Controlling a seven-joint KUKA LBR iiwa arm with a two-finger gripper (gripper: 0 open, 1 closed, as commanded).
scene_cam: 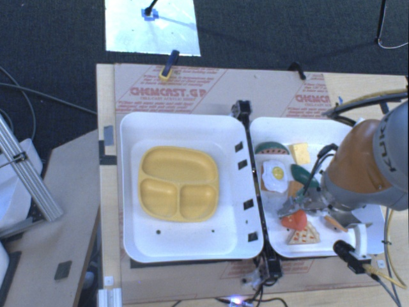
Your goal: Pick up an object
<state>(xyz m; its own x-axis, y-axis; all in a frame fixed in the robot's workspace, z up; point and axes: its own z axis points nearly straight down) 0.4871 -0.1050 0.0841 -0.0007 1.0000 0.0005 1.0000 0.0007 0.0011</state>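
- Near edge: bench [77,171], with an aluminium rail [25,171] at the left.
- Right bin [281,245]: a pizza slice [303,236] and a red piece [294,220] lie at the front.
- The gripper [295,204] hangs just above the red piece; whether it is open or closed I cannot tell.
- Behind: a fried egg [275,174], cheese [300,152], a watermelon slice [271,148].
- Left bin [128,235] holds a yellow tray [179,183].
- Beyond: cardboard [211,85], then dark carpet [51,31] and a pale sheet [151,18].

yellow tray [179,183]; white bins [192,123] — red tomato [294,220]
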